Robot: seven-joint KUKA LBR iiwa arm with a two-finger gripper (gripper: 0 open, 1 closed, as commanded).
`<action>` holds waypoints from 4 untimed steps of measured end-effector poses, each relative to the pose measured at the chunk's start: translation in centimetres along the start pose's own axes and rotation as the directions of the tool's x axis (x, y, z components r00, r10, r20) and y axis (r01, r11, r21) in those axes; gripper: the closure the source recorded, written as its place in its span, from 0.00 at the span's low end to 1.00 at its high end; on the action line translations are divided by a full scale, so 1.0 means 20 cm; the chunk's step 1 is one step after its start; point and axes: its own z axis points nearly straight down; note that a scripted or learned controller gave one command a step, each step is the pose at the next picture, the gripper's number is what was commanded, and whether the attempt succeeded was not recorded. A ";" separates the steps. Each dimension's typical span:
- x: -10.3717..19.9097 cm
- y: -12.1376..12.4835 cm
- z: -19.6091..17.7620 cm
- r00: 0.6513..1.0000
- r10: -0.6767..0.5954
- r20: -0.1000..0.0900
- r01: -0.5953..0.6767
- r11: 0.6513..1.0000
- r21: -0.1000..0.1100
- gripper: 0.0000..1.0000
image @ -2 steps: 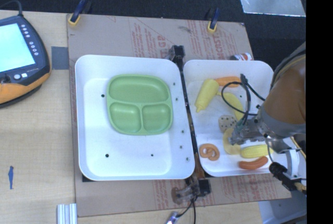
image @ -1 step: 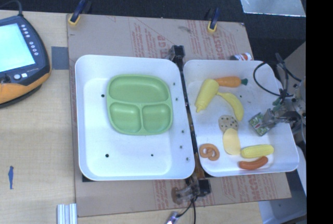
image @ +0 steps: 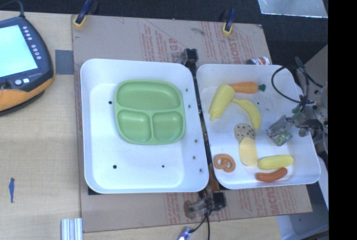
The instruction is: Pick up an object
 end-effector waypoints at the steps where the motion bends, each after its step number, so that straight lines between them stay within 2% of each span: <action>1: 0.11 0.41 0.37 1.000 -0.003 0.000 0.003 1.000 0.002 0.00; 2: 0.24 0.68 0.33 1.000 -0.002 -0.001 0.002 1.000 0.000 0.00; 3: 0.26 0.47 0.37 1.000 -0.002 0.000 0.002 1.000 0.003 0.00; 4: 0.26 0.47 0.31 1.000 -0.004 0.000 0.004 1.000 0.004 1.00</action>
